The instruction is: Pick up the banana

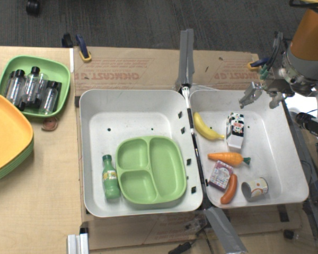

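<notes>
We see the banana (207, 128) lying at ten o'clock in the right bin (294, 157) (just beside a milk carton (236, 130)). The pincer (265, 95) hangs open and empty over the bin's one o'clock rim, well apart from it.

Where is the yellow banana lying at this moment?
The curved yellow banana lies in the right-hand white bin, near its left wall, just left of the small black-and-white milk carton and above the orange carrot.
</notes>
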